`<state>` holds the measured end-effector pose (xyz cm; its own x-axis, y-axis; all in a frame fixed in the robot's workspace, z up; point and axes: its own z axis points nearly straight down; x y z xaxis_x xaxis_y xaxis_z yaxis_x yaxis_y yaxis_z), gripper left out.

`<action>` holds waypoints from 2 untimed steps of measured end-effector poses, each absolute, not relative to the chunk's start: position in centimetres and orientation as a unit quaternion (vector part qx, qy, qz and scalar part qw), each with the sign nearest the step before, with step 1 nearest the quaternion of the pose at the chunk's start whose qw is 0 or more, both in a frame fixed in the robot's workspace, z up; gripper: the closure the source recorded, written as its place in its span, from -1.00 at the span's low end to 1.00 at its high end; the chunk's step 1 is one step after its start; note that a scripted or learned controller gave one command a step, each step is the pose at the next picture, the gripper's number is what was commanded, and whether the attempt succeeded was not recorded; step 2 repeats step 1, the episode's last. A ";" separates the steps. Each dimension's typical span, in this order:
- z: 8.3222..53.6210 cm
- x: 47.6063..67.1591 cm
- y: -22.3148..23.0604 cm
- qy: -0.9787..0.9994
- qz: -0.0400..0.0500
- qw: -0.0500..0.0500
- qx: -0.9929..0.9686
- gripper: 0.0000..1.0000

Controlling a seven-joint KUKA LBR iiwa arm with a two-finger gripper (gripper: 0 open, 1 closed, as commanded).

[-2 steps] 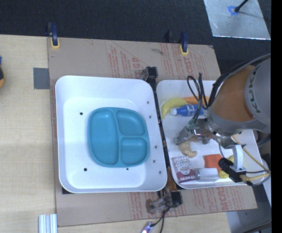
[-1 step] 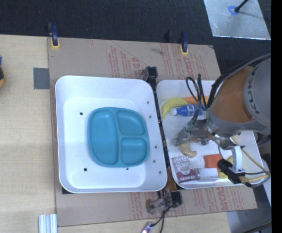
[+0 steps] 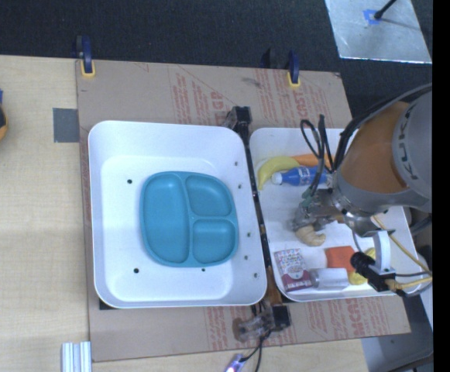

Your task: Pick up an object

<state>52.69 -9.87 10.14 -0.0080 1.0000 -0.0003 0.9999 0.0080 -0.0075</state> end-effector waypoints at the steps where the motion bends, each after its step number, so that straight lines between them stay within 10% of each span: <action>1: 19.2 54.2 -2.5 -0.709 0.000 0.001 -0.706 1.00; 2: 19.2 54.2 -2.5 -0.709 0.000 0.001 -0.706 1.00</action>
